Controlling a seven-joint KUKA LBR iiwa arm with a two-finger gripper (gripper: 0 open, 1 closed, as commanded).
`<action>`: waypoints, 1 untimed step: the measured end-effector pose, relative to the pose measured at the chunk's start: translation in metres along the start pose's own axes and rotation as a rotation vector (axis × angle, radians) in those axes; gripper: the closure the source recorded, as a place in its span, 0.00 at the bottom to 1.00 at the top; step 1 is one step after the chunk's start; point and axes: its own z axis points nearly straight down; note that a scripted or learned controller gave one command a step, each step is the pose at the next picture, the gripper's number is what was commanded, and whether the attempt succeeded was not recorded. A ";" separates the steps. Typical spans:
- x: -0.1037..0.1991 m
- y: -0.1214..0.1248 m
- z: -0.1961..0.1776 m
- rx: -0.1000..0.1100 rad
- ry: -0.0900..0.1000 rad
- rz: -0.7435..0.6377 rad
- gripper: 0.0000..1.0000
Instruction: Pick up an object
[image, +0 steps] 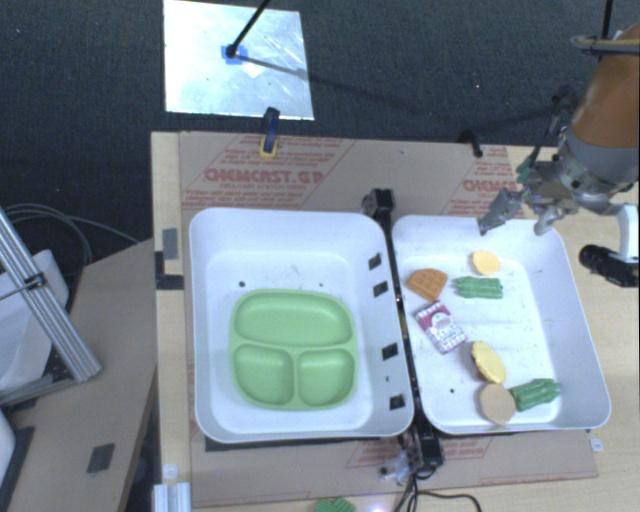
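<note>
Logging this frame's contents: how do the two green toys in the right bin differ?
The upper green toy lies flat and level near the bin's middle, beside the orange wafer. The lower green toy is tilted and sits at the near edge, touching the tan disc. Both share the same green colour and lumpy, elongated shape.

High slanted view over both bins (300, 225)

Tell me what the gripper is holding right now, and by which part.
Nothing. The gripper hangs open above the far edge of the right bin, with no object between its fingers.
</note>
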 end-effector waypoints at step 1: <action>-0.037 -0.080 0.165 0.018 0.003 0.008 0.00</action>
